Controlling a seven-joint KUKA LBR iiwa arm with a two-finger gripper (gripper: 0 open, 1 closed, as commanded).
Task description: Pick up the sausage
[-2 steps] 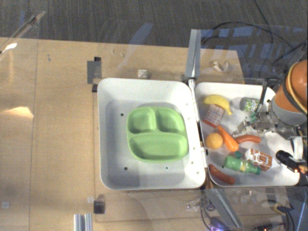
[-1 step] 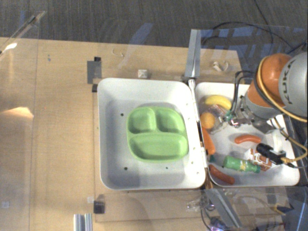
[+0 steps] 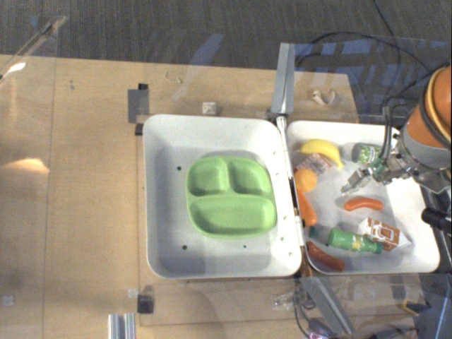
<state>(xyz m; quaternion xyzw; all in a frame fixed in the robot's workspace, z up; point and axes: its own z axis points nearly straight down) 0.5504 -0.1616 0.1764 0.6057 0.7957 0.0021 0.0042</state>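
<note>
An orange-red sausage lies on the floor of the right bin, right of its middle. My gripper hangs just above and to the left of the sausage, reaching in from the right below the orange band. It is open with nothing between its fingers, and it is not touching the sausage. A darker red-brown sausage-like piece lies by the bin's front left corner.
The right bin also holds a banana, an orange, a carrot, a green bottle, a small carton and a can. In the left bin sits a green divided plate.
</note>
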